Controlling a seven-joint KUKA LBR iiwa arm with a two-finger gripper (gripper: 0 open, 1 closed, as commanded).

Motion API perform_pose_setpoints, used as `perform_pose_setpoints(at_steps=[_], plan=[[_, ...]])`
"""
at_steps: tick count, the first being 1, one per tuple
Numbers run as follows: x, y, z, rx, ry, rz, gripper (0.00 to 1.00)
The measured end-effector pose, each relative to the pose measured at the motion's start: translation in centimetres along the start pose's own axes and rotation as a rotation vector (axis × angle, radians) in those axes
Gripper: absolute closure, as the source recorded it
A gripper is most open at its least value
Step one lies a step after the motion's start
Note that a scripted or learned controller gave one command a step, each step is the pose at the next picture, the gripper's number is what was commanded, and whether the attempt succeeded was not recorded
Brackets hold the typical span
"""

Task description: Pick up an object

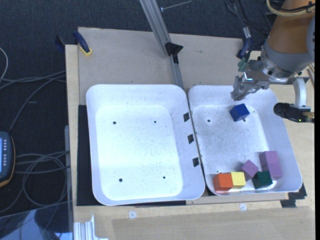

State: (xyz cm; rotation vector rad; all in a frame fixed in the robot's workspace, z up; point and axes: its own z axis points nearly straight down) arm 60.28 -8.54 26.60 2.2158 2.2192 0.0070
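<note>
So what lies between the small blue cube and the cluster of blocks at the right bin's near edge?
Nothing: in the camera view, bare speckled white floor of the right bin separates the small blue cube from the cluster of blocks.

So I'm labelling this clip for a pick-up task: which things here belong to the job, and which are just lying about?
Part of the job:
- gripper, above the right bin's far end
- blue block, just below it
- orange block, yellow block, green block, two purple blocks
- right bin

Lying about:
- left bin
- blue clamp
- cables
</note>
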Motion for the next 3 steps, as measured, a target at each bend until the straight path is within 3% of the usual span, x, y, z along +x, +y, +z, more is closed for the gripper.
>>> perform_pose_setpoints(at_steps=[1, 3], plan=[[5.0, -1.8, 1.4, 0.01, 0.003, -0.004, 1.0], [14.5, -4.4, 0.4, 0.009, 0.004, -0.005, 1.0]])
